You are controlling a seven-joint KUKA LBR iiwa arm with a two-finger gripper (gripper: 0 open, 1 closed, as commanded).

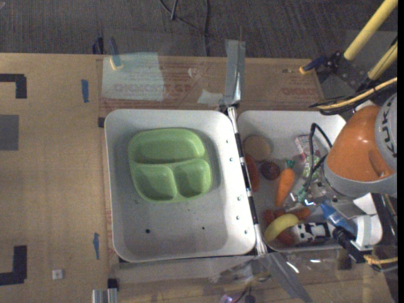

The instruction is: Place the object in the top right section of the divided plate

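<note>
While arm hides right bin, end effector state unclear, carrot visible.

The plate was green, with one wide section and two smaller ones. It lay flat in the left bin, toward the far side. All three sections held nothing.

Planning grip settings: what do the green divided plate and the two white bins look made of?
The green divided plate looks like moulded plastic with a smooth, slightly glossy finish, judging by its rounded ridges and soft highlights. The two shallow white bins seem rigid plastic or coated metal, matte, with rounded corners; the view leaves that open.
</note>
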